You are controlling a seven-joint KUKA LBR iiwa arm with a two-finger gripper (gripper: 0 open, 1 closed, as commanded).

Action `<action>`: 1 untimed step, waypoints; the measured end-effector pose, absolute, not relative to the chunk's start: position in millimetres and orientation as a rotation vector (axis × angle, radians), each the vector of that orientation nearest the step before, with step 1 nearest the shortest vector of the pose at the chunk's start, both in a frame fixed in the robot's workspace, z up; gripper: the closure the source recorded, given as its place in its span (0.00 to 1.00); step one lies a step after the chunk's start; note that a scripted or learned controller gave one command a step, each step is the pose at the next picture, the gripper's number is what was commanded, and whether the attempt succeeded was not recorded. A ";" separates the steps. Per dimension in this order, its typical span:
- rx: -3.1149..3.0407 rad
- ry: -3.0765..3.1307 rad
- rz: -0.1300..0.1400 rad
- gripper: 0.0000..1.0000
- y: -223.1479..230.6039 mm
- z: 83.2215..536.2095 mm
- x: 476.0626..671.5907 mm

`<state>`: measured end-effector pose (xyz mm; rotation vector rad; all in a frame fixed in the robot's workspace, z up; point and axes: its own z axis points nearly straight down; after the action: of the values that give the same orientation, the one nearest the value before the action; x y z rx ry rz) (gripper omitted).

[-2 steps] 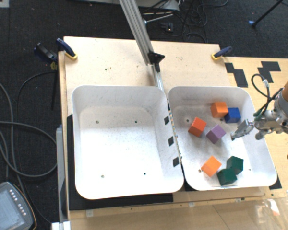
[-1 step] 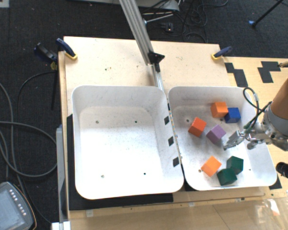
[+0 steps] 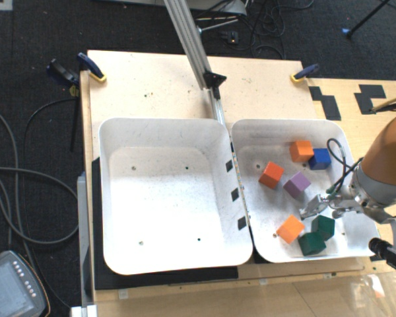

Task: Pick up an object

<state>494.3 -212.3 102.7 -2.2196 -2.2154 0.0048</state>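
You're in the approach step, nothing picked yet. The claw (image 3: 315, 208) sits low over the right bin (image 3: 264, 248), reaching in from the right. It hangs between the purple cube (image 3: 296, 185) above it and the two green blocks (image 3: 319, 235) below it, with the lower orange cube (image 3: 290, 229) just to its lower left. I see no object between its tips. Whether the claw is spread or closed I cannot tell; the metal parts blur together against the white bin floor.

All candidate objects are in the right bin: an orange cube (image 3: 301, 150) touching or just beside a blue cube (image 3: 320, 158) near the back wall, another orange cube (image 3: 272, 174) toward the middle, the purple cube beside it, then the lower orange cube and green blocks at the front. The left bin (image 3: 112, 197) holds none of them.

My read on the next move: commit to one target. The lower orange cube and the nearer green block look closest, but they sit close together, so a descent between them risks straddling both or nudging one away. The purple cube stands more apart and looks like the cleaner grasp. Either way you need the tips centred over one block, lowered to the bin floor, then closed, then a lift to confirm.
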 end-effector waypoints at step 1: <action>-2.223 -2.222 -0.001 1.00 -212.4 116.1 497.0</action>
<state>497.0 -212.4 116.1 -2.2234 -2.2224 -0.0014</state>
